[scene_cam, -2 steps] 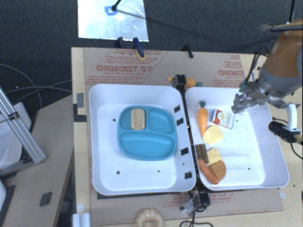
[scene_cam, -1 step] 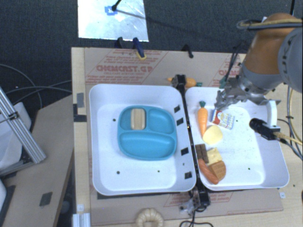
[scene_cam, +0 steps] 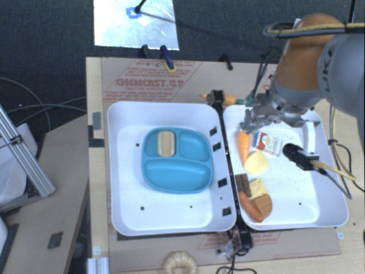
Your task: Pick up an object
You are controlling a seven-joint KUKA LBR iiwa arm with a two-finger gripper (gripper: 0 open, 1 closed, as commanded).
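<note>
Hand, its grip unclear, hangs over carrot beside red-white packet

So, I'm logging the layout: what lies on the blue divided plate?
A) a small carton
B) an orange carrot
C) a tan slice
C: a tan slice lies in the upper left compartment of the blue divided plate, in the left bin.

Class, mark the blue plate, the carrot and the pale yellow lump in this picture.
blue plate (scene_cam: 171, 178): camera view, on its bare lower compartment.
carrot (scene_cam: 244, 146): camera view, middle of its body.
pale yellow lump (scene_cam: 256, 163): camera view, centre of its top.
</note>
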